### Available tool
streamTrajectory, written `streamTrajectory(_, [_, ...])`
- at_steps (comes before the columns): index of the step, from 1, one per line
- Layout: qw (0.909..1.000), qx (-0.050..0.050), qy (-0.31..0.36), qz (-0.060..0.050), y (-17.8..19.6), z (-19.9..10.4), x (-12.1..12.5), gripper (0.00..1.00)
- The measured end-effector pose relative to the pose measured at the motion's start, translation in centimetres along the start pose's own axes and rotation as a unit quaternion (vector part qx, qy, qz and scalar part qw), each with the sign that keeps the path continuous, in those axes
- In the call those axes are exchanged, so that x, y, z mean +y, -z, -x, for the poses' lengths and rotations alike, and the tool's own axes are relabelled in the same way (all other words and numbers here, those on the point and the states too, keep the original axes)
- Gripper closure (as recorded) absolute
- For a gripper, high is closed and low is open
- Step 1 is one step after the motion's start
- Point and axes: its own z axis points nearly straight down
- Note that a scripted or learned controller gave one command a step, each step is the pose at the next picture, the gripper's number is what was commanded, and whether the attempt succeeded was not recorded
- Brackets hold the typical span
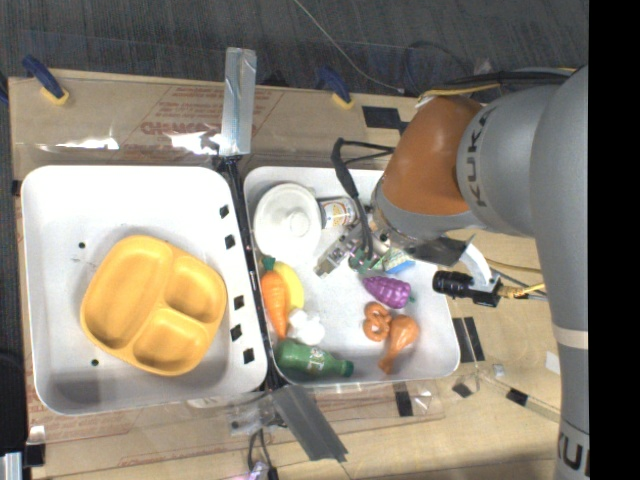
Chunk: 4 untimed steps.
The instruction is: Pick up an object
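My gripper (338, 251) hangs low in the right bin (440, 353), near its middle, just right of a white bowl (286, 218) and below a small jar (338, 211). A green and blue item (384, 261) lies right beside the gripper, partly under the wrist. In front of it lie a purple grape bunch (388, 290), a pretzel (376, 320) and a brown drumstick (400, 338). A carrot (273, 305), a yellow piece (291, 284), a small white item (307, 327) and a green bottle (312, 360) sit along the bin's left and front.
The left bin (50, 208) holds a yellow divided plate (152, 303). The grey arm with its orange band (430, 163) covers the right bin's far right corner. A black cable (345, 168) loops over the bin's back rim.
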Motion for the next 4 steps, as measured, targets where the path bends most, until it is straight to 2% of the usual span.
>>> streamTrajectory(1, [0.9987, -0.004, -0.051, 0.002, 12.1, 6.1, 0.9, 1.0])
streamTrajectory(2, [0.9947, 0.002, -0.103, -0.002, 8.0, 5.4, 8.7, 1.0])
streamTrajectory(3, [1.0, -0.002, 0.001, 0.0, 13.2, 7.7, 6.6, 1.0])
streamTrajectory(4, [0.9994, 0.001, 0.036, -0.001, 10.7, 12.4, 0.6, 1.0])
